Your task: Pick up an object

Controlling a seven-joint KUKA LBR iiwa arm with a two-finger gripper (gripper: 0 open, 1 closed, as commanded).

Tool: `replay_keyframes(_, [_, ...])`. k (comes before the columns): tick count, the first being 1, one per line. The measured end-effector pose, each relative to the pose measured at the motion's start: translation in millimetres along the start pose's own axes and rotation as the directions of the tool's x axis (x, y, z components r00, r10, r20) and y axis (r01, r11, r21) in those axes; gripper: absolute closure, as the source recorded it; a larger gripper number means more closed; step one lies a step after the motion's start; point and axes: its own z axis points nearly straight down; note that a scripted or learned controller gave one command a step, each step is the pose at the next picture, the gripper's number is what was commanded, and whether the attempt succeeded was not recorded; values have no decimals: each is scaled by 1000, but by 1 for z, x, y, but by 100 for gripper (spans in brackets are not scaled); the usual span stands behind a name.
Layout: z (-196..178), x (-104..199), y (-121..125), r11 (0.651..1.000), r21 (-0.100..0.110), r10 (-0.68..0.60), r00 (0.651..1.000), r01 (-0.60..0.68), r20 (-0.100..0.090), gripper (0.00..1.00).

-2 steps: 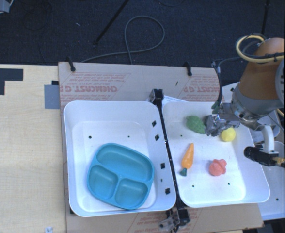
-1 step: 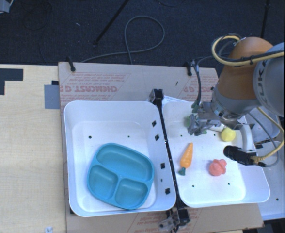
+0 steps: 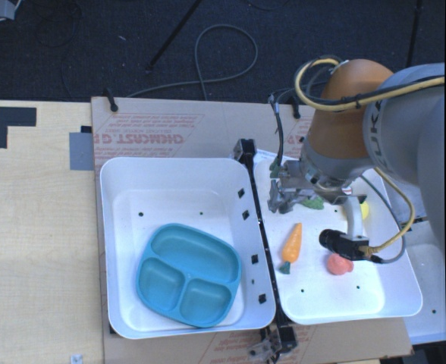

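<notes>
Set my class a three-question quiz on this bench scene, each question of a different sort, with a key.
1. True or false: the blue divided plate lies in the left bin.
2. Which lies nearest the carrot? A) the blue divided plate B) the pink object C) the cardboard sheet
3. Fill in: the gripper hangs over the ___ bin.

Key: 1 true; 2 B; 3 right.
</notes>
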Motion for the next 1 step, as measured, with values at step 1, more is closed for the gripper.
replay_keyframes(1, [1, 51, -2, 1000, 0, -2, 1000, 2, 0, 100])
